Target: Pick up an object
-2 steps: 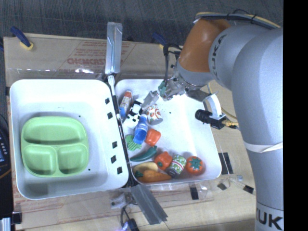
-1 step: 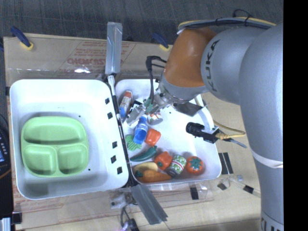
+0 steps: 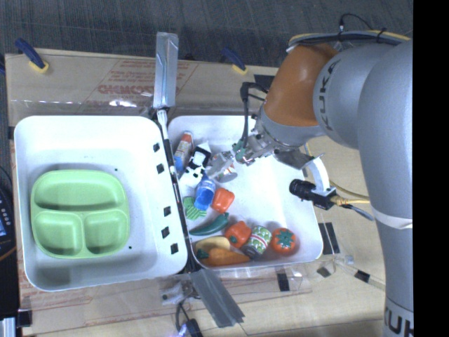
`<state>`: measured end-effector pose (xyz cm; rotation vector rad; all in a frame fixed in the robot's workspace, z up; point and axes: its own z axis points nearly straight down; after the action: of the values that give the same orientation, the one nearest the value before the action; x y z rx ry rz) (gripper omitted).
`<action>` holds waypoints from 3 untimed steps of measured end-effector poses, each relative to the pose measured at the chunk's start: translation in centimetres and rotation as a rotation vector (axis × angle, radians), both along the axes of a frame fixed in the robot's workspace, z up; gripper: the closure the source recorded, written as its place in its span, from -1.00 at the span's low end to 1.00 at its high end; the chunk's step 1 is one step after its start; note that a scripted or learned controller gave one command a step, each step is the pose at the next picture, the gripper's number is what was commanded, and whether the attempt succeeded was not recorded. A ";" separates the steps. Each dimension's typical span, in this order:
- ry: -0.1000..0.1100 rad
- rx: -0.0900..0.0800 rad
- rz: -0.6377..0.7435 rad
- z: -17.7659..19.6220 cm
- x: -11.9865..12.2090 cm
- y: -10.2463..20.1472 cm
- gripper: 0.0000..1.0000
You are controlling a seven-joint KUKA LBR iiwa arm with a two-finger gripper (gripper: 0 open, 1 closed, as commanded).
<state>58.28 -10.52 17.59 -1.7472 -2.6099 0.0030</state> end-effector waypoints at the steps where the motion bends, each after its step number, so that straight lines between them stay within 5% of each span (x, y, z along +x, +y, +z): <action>1: 0.004 0.001 -0.206 1.4 -2.1 -2.2 -1.00; 2: 0.001 0.000 -0.545 0.2 -0.9 -5.3 -1.00; 3: 0.001 0.001 -0.592 6.0 -3.3 1.8 -1.00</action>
<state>54.94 -8.77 23.60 -2.4313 -1.9852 0.0016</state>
